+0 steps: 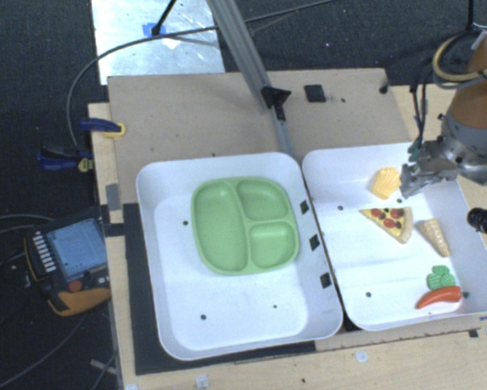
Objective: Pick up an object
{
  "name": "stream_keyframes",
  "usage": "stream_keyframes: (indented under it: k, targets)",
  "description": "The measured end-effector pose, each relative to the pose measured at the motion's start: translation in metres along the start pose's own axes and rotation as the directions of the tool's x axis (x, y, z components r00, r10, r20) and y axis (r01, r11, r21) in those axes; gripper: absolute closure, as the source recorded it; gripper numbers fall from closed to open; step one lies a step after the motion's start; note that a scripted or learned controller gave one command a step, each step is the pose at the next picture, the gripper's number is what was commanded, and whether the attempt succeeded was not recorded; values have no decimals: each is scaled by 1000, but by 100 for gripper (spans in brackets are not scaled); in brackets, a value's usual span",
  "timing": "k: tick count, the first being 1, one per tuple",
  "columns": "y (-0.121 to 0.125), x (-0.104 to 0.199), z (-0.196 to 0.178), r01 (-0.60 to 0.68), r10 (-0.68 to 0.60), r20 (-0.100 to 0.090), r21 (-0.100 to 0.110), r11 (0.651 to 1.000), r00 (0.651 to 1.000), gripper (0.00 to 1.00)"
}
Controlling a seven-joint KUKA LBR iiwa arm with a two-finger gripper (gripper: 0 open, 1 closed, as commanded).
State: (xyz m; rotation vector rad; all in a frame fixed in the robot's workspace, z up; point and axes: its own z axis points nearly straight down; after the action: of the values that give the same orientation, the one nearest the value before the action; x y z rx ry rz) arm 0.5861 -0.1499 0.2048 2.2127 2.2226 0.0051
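The right bin [357, 307] holds a yellow cheese-like wedge [384, 182] near its back, a toy pizza slice [392, 221] in the middle, a pale cone-shaped piece [435, 236] to its right, and a toy carrot with a green top [439, 290] at the front right. My gripper [415, 178] hangs over the back right of this bin, just right of the yellow wedge and above the pizza slice. I see nothing held in it.
The left bin [179, 325] carries a green divided plate [245, 224]. A grey pole [242, 48] slants across the bench at the back. A handheld pendant [72, 262] and cables lie left of the bench.
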Motion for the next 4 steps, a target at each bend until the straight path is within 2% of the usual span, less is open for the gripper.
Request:
stream_keyframes:
  k: [1, 2, 3, 4]
  targets:
    - [2, 0, -39, 1, -1, 0, 0, 1000, 1000, 100]
    - [5, 51, -46, 5, -5, -3, 3, 1000, 1000, 100]
    - [-3, 107, -47, 6, -6, -3, 5, 1000, 1000, 100]
    - [4, 156, -50, 6, -6, -4, 4, 1000, 1000, 100]
